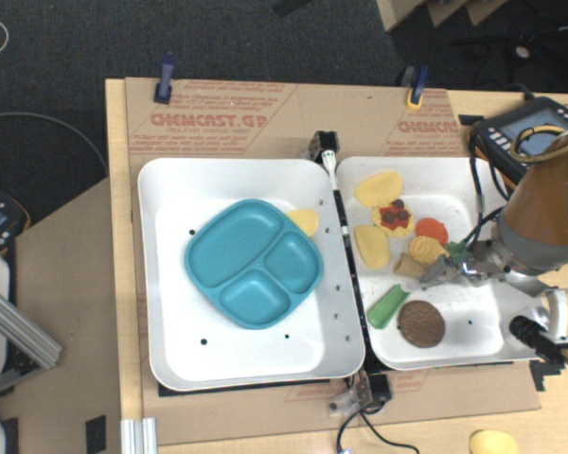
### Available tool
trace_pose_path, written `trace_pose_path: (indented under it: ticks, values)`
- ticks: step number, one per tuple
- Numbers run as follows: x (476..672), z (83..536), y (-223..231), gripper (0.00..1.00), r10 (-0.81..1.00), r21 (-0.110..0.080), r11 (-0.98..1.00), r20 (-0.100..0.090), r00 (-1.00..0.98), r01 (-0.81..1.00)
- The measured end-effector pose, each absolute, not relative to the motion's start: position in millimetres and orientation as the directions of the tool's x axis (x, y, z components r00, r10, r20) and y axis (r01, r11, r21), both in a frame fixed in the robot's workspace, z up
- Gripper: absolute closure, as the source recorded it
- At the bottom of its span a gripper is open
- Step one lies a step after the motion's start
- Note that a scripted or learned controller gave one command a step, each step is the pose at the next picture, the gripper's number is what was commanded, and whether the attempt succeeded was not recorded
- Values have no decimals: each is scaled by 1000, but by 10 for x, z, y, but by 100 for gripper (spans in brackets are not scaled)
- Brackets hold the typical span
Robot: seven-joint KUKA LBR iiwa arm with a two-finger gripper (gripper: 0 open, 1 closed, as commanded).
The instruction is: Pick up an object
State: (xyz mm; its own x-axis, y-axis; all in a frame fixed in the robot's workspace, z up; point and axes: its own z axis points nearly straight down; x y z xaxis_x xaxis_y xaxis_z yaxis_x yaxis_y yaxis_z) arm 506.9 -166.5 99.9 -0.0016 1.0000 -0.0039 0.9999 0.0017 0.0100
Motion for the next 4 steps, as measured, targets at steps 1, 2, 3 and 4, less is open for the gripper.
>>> trace_pose_path:
  ticks: [1,2,3,4]
  values:
    - [4971,838,-908,0,1000,-4,5,3,-5,1000]
    - [4980,948,-945,100,1000,1,-1,1,1,1000]
    - [4813,3193,-913,100,1000,20,3,-3,-3,1000]
    - [4931,3039,74,100,1000,0,9,2,-9,1000]
